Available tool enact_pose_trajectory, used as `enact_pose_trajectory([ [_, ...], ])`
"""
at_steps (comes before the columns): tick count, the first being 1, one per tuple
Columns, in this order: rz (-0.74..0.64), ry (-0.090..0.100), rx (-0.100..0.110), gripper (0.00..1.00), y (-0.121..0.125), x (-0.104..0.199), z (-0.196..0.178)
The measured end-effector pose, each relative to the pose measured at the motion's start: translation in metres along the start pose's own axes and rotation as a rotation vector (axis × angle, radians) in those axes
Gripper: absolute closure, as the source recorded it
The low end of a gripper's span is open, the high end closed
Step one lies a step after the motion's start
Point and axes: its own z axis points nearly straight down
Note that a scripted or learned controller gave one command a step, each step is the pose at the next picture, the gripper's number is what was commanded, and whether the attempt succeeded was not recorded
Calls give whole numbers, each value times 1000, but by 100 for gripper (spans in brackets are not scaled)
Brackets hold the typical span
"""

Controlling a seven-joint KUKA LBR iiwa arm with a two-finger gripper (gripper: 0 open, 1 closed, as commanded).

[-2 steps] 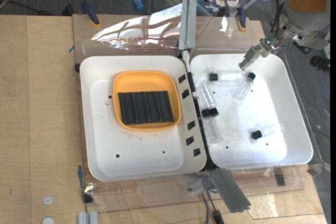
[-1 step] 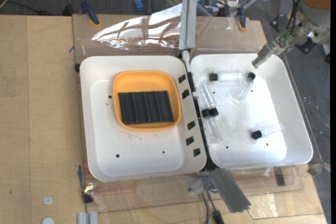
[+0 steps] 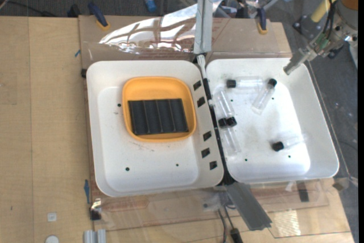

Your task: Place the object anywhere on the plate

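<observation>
The end effector (image 3: pixel 289 68) hangs over the right white bin's (image 3: pixel 318 122) back corner; whether it is open, I cannot tell. Clear plastic vials with black caps (image 3: pixel 264 94) lie below. Descend squarely over one vial's middle, then carry it to the orange square plate (image 3: pixel 129 94).

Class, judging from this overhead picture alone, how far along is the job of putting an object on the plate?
Nothing looks done: the orange plate in the left bin carries only a black ribbed insert. The clear tubes lie in the right bin. The gripper hangs at that bin's far rim. Picking and placing remain.
</observation>
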Motion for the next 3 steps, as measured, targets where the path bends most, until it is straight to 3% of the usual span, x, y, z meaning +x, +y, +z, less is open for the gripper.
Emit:
enact_pose_trajectory([
  [1,33,0,0,0,-16,-29,-8],
  [2,50,0,-1,0,-16,-30,-29],
  [3,48,-8,-6,100,-14,-30,-42],
])
